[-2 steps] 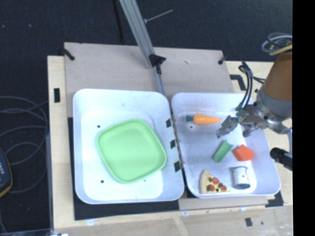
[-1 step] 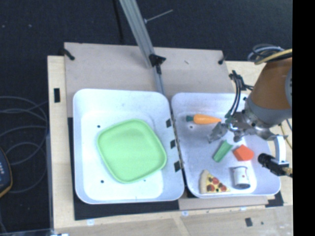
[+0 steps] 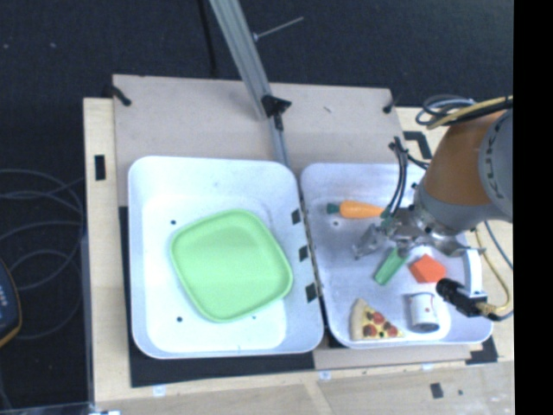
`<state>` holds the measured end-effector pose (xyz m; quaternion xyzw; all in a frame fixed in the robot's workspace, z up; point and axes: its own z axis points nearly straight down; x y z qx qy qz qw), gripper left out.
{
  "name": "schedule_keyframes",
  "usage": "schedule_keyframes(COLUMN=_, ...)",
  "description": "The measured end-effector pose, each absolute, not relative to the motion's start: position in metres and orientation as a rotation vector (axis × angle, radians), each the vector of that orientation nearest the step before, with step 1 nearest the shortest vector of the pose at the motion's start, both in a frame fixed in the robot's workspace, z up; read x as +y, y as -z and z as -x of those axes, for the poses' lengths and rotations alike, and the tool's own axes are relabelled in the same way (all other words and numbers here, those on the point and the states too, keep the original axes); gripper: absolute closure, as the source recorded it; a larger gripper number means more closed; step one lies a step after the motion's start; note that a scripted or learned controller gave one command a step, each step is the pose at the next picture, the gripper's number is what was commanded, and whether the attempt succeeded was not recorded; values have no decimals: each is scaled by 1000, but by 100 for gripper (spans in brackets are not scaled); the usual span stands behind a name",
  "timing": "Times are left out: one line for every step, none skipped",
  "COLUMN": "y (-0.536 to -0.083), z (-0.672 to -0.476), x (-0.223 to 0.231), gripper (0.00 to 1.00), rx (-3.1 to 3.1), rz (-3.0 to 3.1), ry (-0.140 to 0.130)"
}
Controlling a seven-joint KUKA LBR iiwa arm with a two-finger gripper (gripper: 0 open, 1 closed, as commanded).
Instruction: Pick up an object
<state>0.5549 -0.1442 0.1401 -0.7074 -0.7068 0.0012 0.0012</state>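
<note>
One hand (open) nr carrot, rt bin.

wooden bench, dark carpet floor

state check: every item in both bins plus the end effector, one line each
green plate: flat, right side up, left bin
carrot: lying flat, right bin
green block: lying, tilted
orange block: resting on bin floor
pizza slice: flat, topping up
metal cup: on its side
end effector: low over right bin, holds nothing
</note>
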Motion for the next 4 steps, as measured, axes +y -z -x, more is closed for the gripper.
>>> schedule_keyframes(y=-153, z=-556, x=-145, gripper=100, rx=-2220, rz=2224, ry=3)
schedule_keyframes(y=-208, z=-549, x=-150, gripper=100, rx=-2223, rz=2226, ry=5)
schedule_keyframes(y=-243, z=-550, x=-151, gripper=100, rx=-2224, rz=2224, ry=4)
schedule_keyframes(y=-238, z=-549, x=-89, gripper=100, rx=-2227, rz=2216, ry=2)
